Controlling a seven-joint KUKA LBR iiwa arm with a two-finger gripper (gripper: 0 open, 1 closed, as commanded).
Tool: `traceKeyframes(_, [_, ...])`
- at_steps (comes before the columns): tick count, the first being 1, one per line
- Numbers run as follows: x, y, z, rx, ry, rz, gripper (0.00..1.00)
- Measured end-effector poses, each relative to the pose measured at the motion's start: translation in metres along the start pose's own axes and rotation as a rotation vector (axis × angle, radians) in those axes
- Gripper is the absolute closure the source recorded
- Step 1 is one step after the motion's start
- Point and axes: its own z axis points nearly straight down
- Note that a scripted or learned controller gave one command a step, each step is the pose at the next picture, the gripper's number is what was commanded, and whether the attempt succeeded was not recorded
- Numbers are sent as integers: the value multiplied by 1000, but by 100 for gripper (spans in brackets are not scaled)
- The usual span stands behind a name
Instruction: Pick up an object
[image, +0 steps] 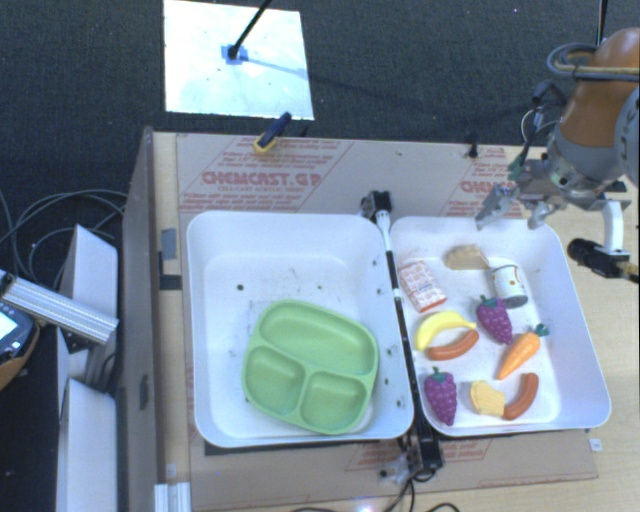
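Two shallow white plastic bins sit side by side on a cardboard-brown board with red print. Left bin (215, 260) has a glossy, scuffed floor with some dark specks and holds one pale green divided plate (311, 366), rounded corners, three compartments, smooth moulded plastic, lying toward the near right corner.

Right bin (578, 330) holds the toy food, all small shiny plastic pieces. Red and white flat packet (422, 284) near the left wall, tilted. Beige flat bread-like piece (465, 258) toward the far edge. White cylinder can (508, 283) with a red end lies on its side just beside the bread piece. Purple knobbly grape bunch (494, 319) just below the can. Orange tapered carrot (519, 352) with a green top, slanted, next to the grapes. Yellow curved banana (444, 325) touching an orange-red sausage (453, 346) under it. Second purple grape bunch (441, 396) near the front wall. Yellow wedge (487, 399), cheese-like, touching a second sausage (522, 395) on its right.

Arm comes in from the right, grey metal with the rounded orange band at top right. Gripper (520, 208) hangs over the far rim of the right bin, above the bread piece and can, touching no object. Its two pale fingers (495, 207) stand apart, nothing between them.

Blue and yellow pen-like tool (271, 132) lies at the board's far edge
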Motion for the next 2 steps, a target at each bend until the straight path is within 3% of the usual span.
traceKeyframes(1, [-20,-43,14,6,1,1,0])
traceKeyframes(2, [-15,-62,120,6,2,1,0])
